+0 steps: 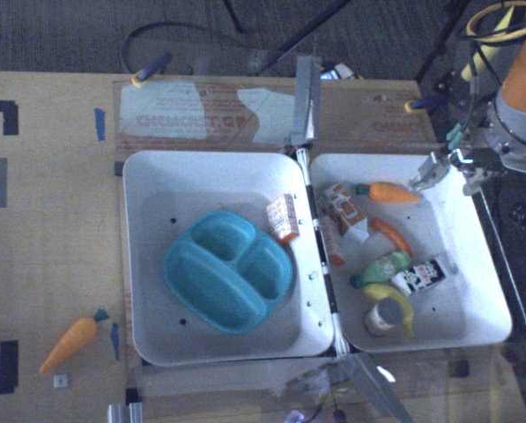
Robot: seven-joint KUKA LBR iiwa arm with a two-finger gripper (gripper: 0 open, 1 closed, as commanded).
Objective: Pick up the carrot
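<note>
An orange carrot (389, 192) with a green top lies along the back of the right bin (483, 280), its tip pointing right. My gripper (447, 177) hovers just right of that tip, near the bin's back right corner. It is open with nothing between its fingers. A second carrot (69, 343) lies on the bench outside the bins, at the front left.
The right bin also holds a small carton (343, 208), an orange chili-like piece (391, 233), a green item (382, 267), a milk carton (419, 277), a banana (398, 304) and a can (380, 317). The left bin (148, 183) holds a blue divided plate (228, 270) and a small box (283, 218).
</note>
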